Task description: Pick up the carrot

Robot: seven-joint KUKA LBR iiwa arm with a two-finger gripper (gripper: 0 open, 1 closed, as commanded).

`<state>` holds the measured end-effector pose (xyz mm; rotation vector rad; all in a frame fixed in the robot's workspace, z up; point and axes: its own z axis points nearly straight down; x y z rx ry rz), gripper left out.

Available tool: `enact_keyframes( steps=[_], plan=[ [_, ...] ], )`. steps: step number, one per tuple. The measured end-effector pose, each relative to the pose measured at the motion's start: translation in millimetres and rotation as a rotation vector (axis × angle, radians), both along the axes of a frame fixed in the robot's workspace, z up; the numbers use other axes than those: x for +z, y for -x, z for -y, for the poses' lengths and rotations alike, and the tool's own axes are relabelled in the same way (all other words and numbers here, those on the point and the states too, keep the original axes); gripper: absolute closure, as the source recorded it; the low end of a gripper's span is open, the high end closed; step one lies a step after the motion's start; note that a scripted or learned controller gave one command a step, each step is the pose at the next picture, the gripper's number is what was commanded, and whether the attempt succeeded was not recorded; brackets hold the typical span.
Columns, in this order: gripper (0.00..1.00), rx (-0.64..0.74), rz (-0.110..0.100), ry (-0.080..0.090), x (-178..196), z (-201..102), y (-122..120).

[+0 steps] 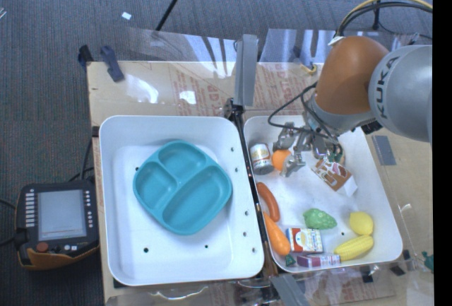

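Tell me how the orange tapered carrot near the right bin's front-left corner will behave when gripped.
The orange tapered carrot looks like smooth moulded plastic, so probably stiff and light. Its rounded, narrowing body may slip out of a pinch or roll. It lies close to the long reddish sausage and the right white bin wall, likely crowding the fingers.

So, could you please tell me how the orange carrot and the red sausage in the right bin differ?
The orange carrot is brighter in colour and tapers toward one end, while the red sausage is darker with rounded ends. The carrot lies nearer the bin's front edge, the sausage further back, toward the small silver can. Both are elongated, lie flat along the right white bin's left wall, and sit apart from the gripper.
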<state>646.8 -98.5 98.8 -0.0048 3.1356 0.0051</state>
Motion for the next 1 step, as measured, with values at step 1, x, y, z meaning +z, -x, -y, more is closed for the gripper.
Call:
enact_keyframes(
  steps=[1],
  plan=[
    [1.0,-0.327,-0.006,0.001,-11.2,-2.6,48.2]
  ],
)
